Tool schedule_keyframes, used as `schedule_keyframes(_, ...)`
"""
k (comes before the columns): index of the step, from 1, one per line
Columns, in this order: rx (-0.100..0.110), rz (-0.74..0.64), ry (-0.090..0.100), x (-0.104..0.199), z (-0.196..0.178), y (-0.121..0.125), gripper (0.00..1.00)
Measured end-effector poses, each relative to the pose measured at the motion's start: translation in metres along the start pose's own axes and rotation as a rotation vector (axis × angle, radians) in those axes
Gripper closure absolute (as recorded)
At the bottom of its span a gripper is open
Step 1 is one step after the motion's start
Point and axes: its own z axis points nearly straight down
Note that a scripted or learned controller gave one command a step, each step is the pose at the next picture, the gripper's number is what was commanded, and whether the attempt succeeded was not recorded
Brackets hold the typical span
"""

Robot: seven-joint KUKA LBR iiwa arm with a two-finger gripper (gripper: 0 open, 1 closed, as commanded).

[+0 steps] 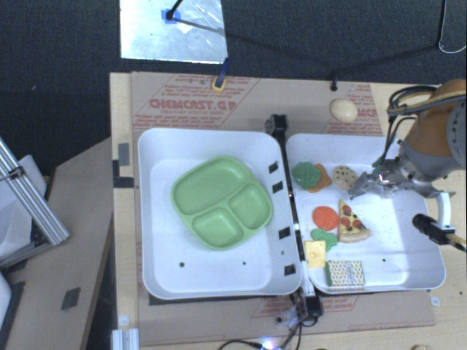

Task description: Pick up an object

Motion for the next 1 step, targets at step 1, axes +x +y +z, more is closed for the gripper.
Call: schedule_keyframes(1, -0.003, 0.000, -0.001, -0.0002, -0.0118, 0.0008, 1.00)
